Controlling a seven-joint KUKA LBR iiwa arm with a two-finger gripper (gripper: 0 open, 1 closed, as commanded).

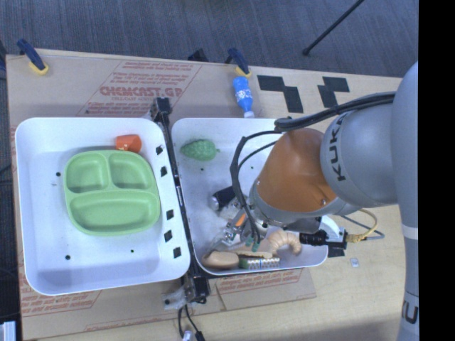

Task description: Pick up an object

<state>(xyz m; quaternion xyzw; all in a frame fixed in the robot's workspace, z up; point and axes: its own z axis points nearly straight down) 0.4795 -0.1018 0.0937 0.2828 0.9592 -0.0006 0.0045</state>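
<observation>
The arm hides most of the right bin (186,190); its claw (238,227) sits low among near-side clutter, state I cannot tell. Better to centre over 1 item, like the tan piece (220,260), before lifting.

Grey arm (370,155) reaches in from right, bent down steeply, orange band (295,172) facing cam. Wrist hangs directly over gripper (238,226), hiding most of it; black cables (245,155) loop off wrist's left side, above gripper.
</observation>
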